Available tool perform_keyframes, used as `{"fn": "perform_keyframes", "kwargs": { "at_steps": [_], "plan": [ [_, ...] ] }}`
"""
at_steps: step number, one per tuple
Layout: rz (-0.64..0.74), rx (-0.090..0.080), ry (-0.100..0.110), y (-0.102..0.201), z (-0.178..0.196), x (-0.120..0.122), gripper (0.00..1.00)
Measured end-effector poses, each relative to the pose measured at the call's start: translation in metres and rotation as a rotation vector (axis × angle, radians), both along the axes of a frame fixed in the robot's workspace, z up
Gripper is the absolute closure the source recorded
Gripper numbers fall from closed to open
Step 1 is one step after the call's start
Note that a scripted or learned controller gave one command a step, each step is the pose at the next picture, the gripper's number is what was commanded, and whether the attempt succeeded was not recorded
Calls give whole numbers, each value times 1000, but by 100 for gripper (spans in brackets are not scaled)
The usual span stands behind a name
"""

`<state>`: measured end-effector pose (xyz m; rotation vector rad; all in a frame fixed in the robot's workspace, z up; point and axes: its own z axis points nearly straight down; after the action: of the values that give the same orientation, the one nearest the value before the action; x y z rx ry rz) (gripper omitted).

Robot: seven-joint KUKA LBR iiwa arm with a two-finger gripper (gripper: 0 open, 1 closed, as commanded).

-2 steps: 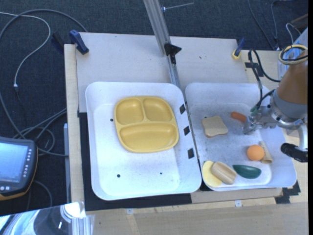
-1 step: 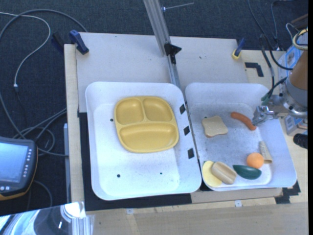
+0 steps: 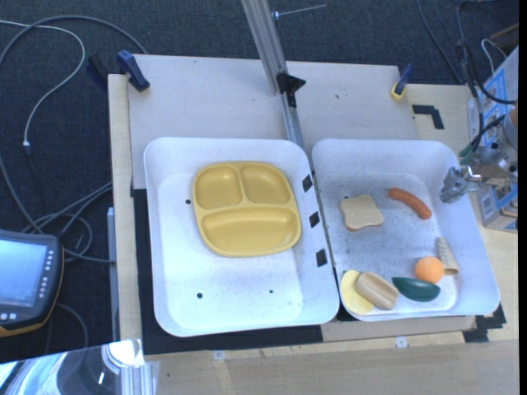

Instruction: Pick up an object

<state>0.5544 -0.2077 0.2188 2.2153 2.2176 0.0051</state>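
1. Looking at where my gripper [image 3: 455, 183] sits right now: it's at the right edge of the frame, over the right rim of the right bin [image 3: 387, 151], roughly level with the sausage. Nothing is between its fingers as far as I can see, but whether they're spread or closed I honestly can't tell, it's too small and blurry.

2. So the pick hasn't happened yet, I'd say. Everything is lying in the bins, nothing lifted.

3. Candidates in the right bin: the sausage [image 3: 410, 203] toward the upper right, closest to my gripper; a toast slice [image 3: 361, 212] left of it; then along the lower edge an orange ball [image 3: 429, 269], a dark green piece [image 3: 416, 289] touching it, and a bread roll [image 3: 376, 290] on a pale yellow disc [image 3: 350, 293].

4. The left bin [image 3: 173, 220] holds just a yellow divided tray [image 3: 244, 208], well away from my gripper.

5. What's left: basically the whole job. Move in over something, come down, close, lift.
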Motion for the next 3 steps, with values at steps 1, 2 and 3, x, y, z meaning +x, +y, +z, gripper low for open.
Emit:
{"fn": "perform_keyframes", "kwargs": {
  "at_steps": [1, 2, 3],
  "plan": [
    [1, 0, -2, 4, 64, 0, 100],
    [5, 5, 8, 50, 58, 7, 100],
    [6, 7, 9, 111, 58, 4, 100]
  ]
}}
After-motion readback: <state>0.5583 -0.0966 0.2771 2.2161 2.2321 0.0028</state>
